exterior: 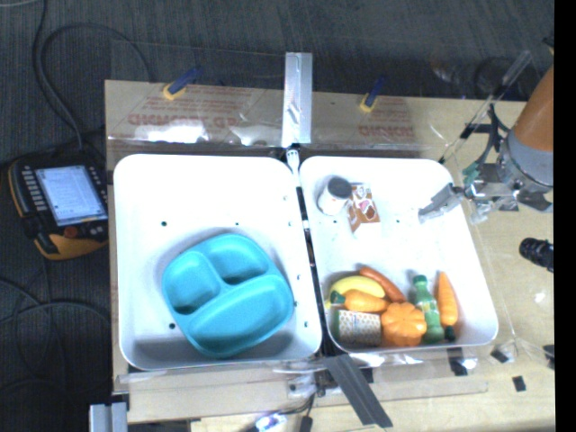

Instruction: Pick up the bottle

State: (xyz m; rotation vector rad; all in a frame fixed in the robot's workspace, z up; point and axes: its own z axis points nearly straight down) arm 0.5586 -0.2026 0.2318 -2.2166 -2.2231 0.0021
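Camera view: two white bins sit side by side, and the right bin (396, 174) serves as the landmark here. The bottle (425, 307), small and green with a paler cap end, lies in that bin's near corner, wedged between a small pumpkin (402, 324) on one side and a carrot (447, 301) on the other, touching both. Beyond the pumpkin, toward the bin's divider wall, lie a banana (356, 287), a red sausage-like piece (384, 283) and a patterned block (359, 328). At the bin's far end sit a small cup (335, 193) and a little carton (363, 207). The left bin holds a blue divided plate (229, 292).

The gripper (438, 205) hangs over the right bin's far right side, near its rim, well apart from the bottle. At this slant I cannot tell whether its claw is apart or together, and nothing shows between its tips.

The bottle looks like a light, hollow plastic toy: stiff enough to take a firm pinch, probably smooth and rounded, so it may roll or squirt out. The best hold is likely across the middle of its body, with the claw set crosswise to its length. The neighbours crowd both flanks, so the tips would need to slip into tight gaps or nudge the carrot aside.
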